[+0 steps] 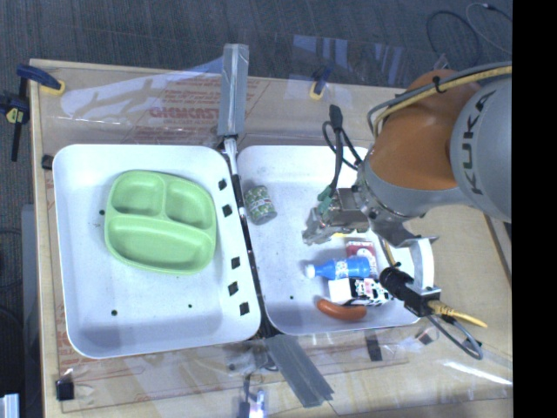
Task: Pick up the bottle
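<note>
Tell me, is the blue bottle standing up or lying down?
Lying down. The blue bottle rests on its side on the right bin's floor, white cap pointing left, beside a hot dog.

1. I see a lime-green divided plate (161, 221) in the white left bin (78, 320).
2. At 5 o'clock, a blue bottle (341, 270) with a white cap.
3. Below it, a reddish-brown sausage (342, 309).

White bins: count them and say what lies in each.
2. The left shallow white bin holds a green divided plate. The right shallow white bin holds a blue-and-white bottle, a red sausage-shaped toy and a small patterned can; the arm may hide more.
</note>
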Controlling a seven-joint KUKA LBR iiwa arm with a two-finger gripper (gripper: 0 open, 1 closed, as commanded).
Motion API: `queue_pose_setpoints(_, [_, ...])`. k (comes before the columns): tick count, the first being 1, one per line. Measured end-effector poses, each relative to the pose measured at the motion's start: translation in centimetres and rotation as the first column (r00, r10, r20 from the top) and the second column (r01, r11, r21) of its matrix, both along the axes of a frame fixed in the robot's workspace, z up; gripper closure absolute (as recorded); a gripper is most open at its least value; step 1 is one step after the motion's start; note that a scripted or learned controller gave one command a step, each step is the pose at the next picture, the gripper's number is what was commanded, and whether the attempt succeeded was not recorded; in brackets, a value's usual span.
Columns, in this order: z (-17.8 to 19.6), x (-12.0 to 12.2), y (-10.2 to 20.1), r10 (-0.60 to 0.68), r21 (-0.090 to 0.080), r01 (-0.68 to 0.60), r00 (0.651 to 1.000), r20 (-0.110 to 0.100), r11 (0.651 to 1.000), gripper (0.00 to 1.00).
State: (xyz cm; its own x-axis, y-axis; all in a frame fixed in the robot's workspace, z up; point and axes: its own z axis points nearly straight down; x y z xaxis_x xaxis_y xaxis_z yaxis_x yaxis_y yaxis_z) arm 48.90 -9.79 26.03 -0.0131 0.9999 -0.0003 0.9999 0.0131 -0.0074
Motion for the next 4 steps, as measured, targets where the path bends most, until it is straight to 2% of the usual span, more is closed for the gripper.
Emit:
queue_pose_setpoints(1, [0.0,0.0,0.0,0.0,0.0,0.0,1.0,0.001,1.0,0.0])
queue_pose_setpoints(2, [8.4,0.7,7.4,0.142,0.0,-0.142,0.99,0.005,0.99,0.0])
queue_pose_setpoints(3, [11.9,-1.1,7.0,0.046,-0.001,-0.046,0.999,0.007,0.999,0.0])
queue_pose_setpoints(4, [7.0,0.0,3.0,0.051,-0.001,-0.051,0.999,0.003,0.999,0.0])
